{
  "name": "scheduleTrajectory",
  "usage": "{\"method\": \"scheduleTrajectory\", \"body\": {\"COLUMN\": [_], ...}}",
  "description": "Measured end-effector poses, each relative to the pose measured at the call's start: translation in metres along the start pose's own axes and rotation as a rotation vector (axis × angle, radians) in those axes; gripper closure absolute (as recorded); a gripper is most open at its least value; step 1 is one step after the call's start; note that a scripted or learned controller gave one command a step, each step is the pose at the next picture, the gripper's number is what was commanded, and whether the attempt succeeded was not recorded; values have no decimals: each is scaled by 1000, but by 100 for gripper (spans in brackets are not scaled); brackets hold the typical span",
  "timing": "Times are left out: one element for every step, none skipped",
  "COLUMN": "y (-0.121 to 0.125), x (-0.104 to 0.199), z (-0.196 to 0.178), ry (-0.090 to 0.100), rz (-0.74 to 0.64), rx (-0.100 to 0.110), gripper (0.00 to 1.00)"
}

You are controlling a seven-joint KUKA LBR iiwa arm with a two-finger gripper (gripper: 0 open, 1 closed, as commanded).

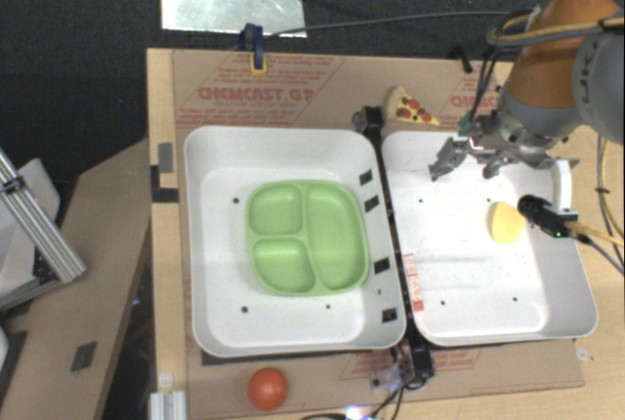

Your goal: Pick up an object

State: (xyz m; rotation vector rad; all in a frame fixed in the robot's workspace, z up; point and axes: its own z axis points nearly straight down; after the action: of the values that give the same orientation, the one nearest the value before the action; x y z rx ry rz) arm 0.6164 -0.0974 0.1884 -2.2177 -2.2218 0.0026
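Observation:
A yellow, rounded object (506, 222) lies in the right white bin (459, 311), toward its right side. My gripper (468, 160) hangs over the far part of that bin, up and to the left of the yellow object and apart from it. Its two fingers are spread, with nothing between them. A green divided tray (307, 236) sits in the middle of the left white bin (220, 184).
A pizza-slice toy (411, 107) lies on the cardboard behind the right bin. A red-orange ball (268, 388) rests on the bench in front of the left bin. A blue clamp (254, 45) holds the cardboard's far edge.

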Motion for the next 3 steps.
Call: {"method": "scheduleTrajectory", "body": {"y": [-3,-3,-2], "x": [-7,-7,-7], "z": [45,97,84], "ry": [-1,0,-1], "rz": [1,1,1], "rx": [-2,0,-5], "gripper": [0,0,100]}}
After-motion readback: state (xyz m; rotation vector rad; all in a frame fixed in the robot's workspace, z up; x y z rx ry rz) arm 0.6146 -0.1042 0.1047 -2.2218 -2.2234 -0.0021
